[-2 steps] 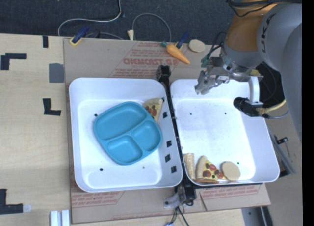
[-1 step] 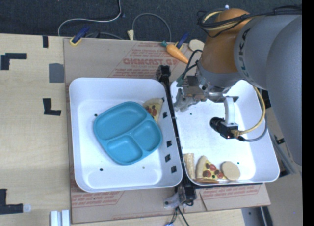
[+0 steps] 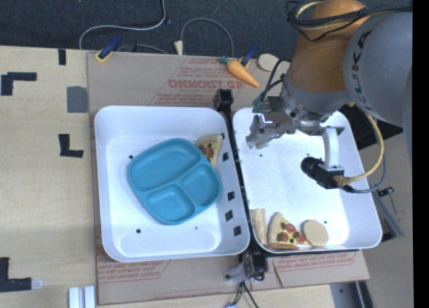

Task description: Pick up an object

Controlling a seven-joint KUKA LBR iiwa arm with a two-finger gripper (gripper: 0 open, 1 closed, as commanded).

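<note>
Jaws (image 3: 258,132) hang over the upper left part of the right bin (image 3: 365,233), below the grey wrist and the orange band of the arm (image 3: 328,39); whether they are spread or pressed together cannot be told from this slant, and nothing is seen between them; a white bracket and a black fitting with a cable sit just to their right, over the bin floor.

Along the lower edge of the right bin lie three toys in a row: a thin tan stick (image 3: 258,223) at the lower left corner, its long axis running up and down the frame; a pizza slice (image 3: 285,233) just beside it, lying roughly left to right along the wall; a round tan cookie (image 3: 315,233) touching the slice's right end.

In the left bin (image 3: 107,166) a blue divided plate (image 3: 175,179) lies flat, its long axis running from upper left to lower right; a second pizza slice (image 3: 211,146) is tucked at its upper right edge, against the wall between the bins.

On the cardboard above the bins a toy carrot (image 3: 241,72) lies on the table, its orange tip pointing to the lower right.
</note>
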